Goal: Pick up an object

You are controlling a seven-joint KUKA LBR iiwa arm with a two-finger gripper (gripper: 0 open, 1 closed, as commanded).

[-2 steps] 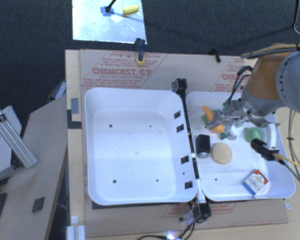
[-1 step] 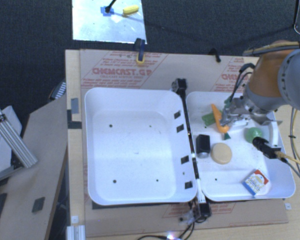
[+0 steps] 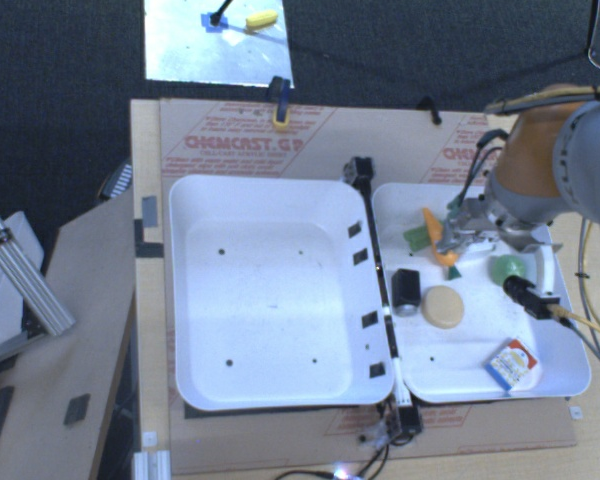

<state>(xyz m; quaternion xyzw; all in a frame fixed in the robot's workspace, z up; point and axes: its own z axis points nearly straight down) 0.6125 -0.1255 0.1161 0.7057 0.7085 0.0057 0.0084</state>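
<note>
In the right bin [image 3: 565, 380] my gripper [image 3: 458, 236] is down low at the far end, right over an orange carrot-shaped piece [image 3: 438, 236] that lies next to a dark green flat piece [image 3: 417, 237]. The orange piece's lower tip pokes out beneath the gripper. A light green lump [image 3: 507, 267] sits just right of the gripper. Nearer the front are a tan round disc [image 3: 443, 307], a black cylinder [image 3: 406, 291] by the bin's left wall, and a small red, white and blue packet [image 3: 512, 364].
The left bin [image 3: 195, 368] stands beside the right one, with black clips along the shared rim [image 3: 378, 298]. Behind the bins lies a cardboard sheet [image 3: 240, 138]. On the floor beyond it, a metal plate [image 3: 215, 28] carries a yellow item.
</note>
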